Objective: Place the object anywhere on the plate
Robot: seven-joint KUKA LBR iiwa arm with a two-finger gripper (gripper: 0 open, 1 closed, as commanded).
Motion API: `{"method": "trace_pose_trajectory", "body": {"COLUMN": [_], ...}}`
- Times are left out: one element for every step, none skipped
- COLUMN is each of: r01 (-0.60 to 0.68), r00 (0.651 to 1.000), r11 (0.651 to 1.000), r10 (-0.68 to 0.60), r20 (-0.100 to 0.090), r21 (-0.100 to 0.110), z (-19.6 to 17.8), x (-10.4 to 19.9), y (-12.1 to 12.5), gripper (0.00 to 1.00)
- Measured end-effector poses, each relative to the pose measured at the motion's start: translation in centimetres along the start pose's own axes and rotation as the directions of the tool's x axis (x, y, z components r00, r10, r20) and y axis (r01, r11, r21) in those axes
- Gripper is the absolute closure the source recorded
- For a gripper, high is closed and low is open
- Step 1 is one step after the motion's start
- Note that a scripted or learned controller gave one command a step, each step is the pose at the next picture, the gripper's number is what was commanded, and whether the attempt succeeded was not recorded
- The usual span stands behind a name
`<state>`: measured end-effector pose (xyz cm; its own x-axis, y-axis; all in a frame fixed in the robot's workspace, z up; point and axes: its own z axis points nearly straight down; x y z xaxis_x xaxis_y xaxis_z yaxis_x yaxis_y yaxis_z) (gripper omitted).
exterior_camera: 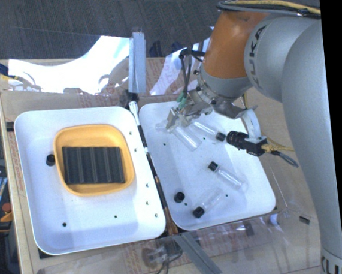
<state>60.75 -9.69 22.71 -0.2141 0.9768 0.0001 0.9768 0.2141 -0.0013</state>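
A yellow plate [88, 135] lies in the left bin [44, 224]. A dark ridged rectangular block [94, 165] rests on its middle. In the right bin [258, 197] lie clear tubes with black caps: one [190, 137] near the back, one [227, 175] in the middle, and one [206, 203] near the front. My gripper [179, 118] hangs low over the back left part of the right bin, just above the rear tube. Nothing visibly sits in it.
A small black cap [178, 196] lies near the front left of the right bin. A black knob [50, 159] sits in the left bin beside the plate. A black connector with cable [243, 141] hangs off the wrist over the right bin.
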Motion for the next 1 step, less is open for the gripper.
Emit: {"method": "trace_pose_trajectory", "body": {"r01": [0.266], "r00": [0.964], "r11": [0.964], "r10": [-0.266], "r20": [0.002], "r21": [-0.002], "z": [-2.47], "x": [0.54], "y": [3.63], "gripper": [1.0]}}
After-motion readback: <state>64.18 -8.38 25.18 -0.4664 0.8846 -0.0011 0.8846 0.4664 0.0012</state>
